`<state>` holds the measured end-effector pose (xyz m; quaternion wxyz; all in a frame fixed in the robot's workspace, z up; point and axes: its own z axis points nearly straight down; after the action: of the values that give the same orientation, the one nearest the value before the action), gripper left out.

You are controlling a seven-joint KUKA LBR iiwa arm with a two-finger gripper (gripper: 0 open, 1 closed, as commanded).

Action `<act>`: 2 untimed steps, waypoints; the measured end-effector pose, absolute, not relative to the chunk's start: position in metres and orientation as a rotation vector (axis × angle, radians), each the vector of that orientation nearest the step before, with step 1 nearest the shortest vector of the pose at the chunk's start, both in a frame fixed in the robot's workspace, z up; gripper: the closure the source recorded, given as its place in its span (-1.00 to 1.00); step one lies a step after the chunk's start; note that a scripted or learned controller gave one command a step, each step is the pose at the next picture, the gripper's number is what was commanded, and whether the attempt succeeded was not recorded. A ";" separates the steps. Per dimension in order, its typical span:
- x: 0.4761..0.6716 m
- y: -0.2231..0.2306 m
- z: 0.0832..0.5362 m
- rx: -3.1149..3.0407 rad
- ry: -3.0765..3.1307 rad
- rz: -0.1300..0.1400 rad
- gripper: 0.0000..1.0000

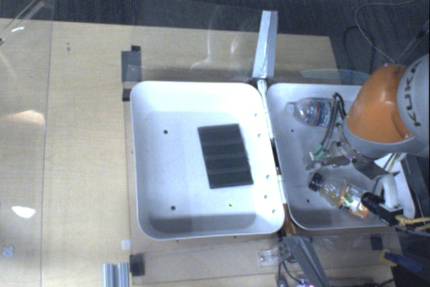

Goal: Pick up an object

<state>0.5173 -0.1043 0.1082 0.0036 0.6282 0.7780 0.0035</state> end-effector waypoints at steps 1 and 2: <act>0.517 -0.104 0.108 1.969 2.439 0.011 -1.00; 0.495 -0.128 0.090 1.685 2.635 0.013 -1.00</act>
<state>0.4952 -0.1280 0.0900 0.0072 0.5387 0.8424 0.0041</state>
